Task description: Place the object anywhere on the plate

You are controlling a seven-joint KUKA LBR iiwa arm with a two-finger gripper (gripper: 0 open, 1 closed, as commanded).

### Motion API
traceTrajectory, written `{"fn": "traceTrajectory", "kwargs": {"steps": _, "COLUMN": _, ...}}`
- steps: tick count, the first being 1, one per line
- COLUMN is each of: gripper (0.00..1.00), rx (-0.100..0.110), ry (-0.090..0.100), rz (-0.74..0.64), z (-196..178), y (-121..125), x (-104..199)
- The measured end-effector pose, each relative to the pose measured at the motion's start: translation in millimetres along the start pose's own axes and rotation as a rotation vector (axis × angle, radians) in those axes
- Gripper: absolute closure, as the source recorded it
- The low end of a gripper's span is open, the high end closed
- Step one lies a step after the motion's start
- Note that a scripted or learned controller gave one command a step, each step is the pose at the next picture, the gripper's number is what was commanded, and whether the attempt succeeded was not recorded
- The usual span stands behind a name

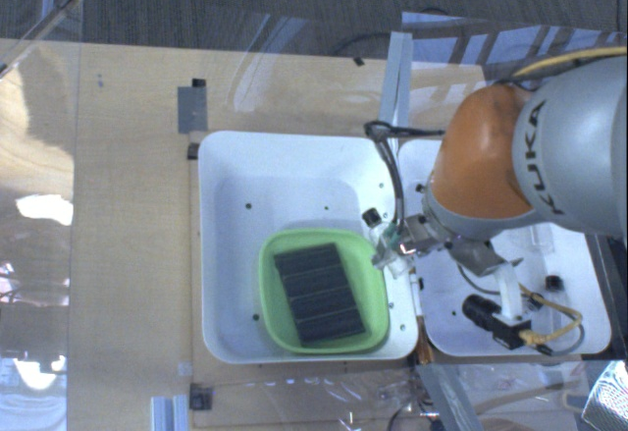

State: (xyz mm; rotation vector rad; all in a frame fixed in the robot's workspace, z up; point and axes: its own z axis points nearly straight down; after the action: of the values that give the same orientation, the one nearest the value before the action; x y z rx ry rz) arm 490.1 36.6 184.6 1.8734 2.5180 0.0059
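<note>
Camera view: you are looking down on a dark ribbed slab point(319, 294) that lies flat on the green plate point(267, 272), its long side running from far-left to near-right.
Slab position: it sits inside the plate's rim, over the middle and the near side, and none of it seems to overhang.
Slab handling: from its flat, ridged, straight-edged look, expect it to be stiff and fairly light. It does not look fragile, and the ribs should keep it from slipping.
Where to hold: if you must lift it, take it across its short width at mid-length so it stays level. It lies low, and the plate's raised rim leaves little room at the ends.
Plate: it rests in the near-right part of the left bin point(235, 184), close to that bin's near wall.
Gripper point(391, 244): it hangs just beside the plate's right rim, over the divide between the left bin and the right bin point(579, 262), apart from the slab.
Jaws: you cannot tell how far open they are, but the slab is not between them.
Task standing: judged from how it lies, the slab is already on the plate.
Arm point(491, 164): it reaches in from the right, above the right bin.
Desk point(128, 223): pale wood carries both bins.
</note>
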Motion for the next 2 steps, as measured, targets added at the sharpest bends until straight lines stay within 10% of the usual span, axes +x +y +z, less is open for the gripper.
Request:
{"fn": "traceTrajectory", "kwargs": {"steps": 1, "gripper": 1.00, "rx": 0.000, "ry": 0.001, "rz": -0.096, "z": -13.6, "y": 21.5, "x": 79.1}}
{"fn": "traceTrajectory", "kwargs": {"steps": 2, "gripper": 0.00, "rx": 0.000, "ry": 0.000, "rz": -0.095, "z": -13.5, "y": 21.5, "x": 78.7}}
